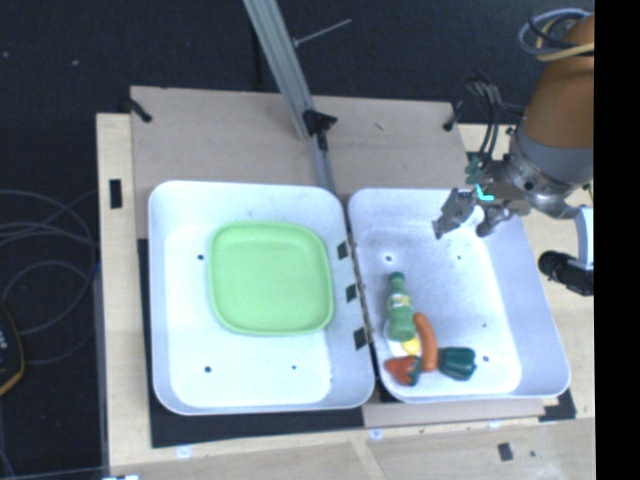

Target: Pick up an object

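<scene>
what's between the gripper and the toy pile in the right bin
Nothing visible. The gripper hangs open over the right bin's upper part; bare white floor separates it from the green bottle, orange carrot and dark green piece clustered near the bottom edge.

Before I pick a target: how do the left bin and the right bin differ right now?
The left bin holds one flat green plate, lying near its middle; the right bin holds a cluster of small toy foods bunched at its near left corner. The gripper hangs over the right bin's far edge, with its fingers spread, and nothing hangs over the left bin. Both bins are shallow, white and sit side by side.
</scene>
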Available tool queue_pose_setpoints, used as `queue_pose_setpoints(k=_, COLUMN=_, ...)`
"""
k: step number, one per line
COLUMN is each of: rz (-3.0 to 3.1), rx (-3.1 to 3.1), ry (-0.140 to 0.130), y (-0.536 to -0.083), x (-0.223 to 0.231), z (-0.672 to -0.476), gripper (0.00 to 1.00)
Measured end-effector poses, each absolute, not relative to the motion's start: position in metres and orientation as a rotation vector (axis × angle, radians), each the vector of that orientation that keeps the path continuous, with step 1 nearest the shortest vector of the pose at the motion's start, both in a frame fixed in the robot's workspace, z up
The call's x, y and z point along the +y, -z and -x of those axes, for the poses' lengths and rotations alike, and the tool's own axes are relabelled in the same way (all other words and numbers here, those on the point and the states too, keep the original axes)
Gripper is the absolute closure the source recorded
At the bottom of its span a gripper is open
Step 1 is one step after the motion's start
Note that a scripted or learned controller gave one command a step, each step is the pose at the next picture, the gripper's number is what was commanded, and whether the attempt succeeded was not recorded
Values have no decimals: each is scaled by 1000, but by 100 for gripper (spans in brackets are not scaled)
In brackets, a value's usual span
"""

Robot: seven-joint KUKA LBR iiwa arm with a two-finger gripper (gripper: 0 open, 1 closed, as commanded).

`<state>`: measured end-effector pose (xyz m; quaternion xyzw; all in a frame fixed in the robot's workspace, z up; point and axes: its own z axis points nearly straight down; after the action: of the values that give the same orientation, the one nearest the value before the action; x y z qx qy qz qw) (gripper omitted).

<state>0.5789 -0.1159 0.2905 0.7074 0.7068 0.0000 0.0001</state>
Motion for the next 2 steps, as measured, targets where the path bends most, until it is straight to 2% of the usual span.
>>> queue_pose_setpoints(k=1, rz=-2222, rx=2220, ry=0, y=-291, x=-116, z=-579, gripper=0)
queue_pose_setpoints(k=2, rz=-2224, rx=2224, ry=5, y=-233, x=-111, z=-585, gripper=0)
